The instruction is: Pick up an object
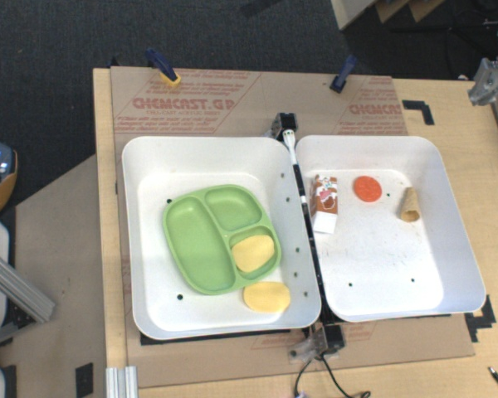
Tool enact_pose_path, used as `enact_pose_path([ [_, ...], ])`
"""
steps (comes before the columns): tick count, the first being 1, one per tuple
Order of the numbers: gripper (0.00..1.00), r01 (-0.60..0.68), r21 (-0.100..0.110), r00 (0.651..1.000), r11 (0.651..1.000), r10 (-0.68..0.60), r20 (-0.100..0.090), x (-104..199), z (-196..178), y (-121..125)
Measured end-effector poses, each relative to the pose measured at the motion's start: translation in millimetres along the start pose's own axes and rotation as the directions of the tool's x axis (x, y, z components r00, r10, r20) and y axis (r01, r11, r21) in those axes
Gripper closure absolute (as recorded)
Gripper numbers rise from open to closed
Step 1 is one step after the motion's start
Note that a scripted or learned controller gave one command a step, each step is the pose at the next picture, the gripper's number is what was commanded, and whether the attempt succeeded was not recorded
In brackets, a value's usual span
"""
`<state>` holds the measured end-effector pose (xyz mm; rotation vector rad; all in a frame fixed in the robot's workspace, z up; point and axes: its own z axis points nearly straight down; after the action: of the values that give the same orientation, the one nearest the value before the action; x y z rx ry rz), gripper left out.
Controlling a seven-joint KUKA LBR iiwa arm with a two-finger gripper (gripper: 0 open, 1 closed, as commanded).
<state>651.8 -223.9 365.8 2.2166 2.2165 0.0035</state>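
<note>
In the left bin (141, 222) lies a green divided plate (203, 239) with a pale yellow piece (253, 253) in its lower right compartment. A second yellow piece (266, 296) lies on the bin floor just below the plate. The right bin (448, 247) holds a brown and white wrapped bar (324, 203) near its left wall, an orange disc (367, 189) and a small tan cone (409, 205). A grey bit of the arm (487, 80) shows at the far right edge, well above and right of the right bin.
Both bins rest on a cardboard sheet (232, 98) held by blue clamps (163, 67) at the back. A black clip (284, 127) sits between the bins at the back. Dark floor lies beyond the bench.
</note>
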Motion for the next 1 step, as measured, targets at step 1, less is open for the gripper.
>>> enact_pose_path([
  [1, 1.00, -0.001, 0.000, 1.000, 1.000, 0.001, 0.000, 0.2, -30.9, -27.3],
])
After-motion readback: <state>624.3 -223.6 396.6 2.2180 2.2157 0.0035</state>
